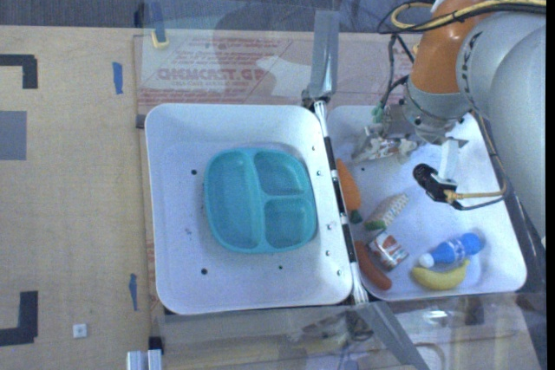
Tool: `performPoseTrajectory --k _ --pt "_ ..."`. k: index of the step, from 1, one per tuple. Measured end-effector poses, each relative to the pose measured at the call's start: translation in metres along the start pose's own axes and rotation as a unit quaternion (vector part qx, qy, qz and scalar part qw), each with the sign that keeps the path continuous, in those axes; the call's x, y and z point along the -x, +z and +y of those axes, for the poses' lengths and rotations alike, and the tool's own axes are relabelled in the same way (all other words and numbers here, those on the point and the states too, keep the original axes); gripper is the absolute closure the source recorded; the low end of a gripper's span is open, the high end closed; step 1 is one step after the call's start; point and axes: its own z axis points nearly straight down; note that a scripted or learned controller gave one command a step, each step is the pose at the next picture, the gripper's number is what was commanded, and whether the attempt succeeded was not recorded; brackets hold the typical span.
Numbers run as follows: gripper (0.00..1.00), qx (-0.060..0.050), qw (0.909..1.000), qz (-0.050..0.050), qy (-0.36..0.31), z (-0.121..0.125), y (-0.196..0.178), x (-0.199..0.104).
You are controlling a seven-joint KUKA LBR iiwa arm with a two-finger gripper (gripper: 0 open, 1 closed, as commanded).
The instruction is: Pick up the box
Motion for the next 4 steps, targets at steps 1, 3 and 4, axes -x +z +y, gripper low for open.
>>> performPoseTrajectory --k 1,3,4 --pt "0.0 0.002 1.0 0.002 -0.005 0.002 0.008 0.003" --pt "0.0 0.029 0.999 -0.002 0.033 -0.064 -0.087 -0.093" --pt "0.0 0.031 0.9959 -0.001 0.085 -0.036 -0.16 -0.036"
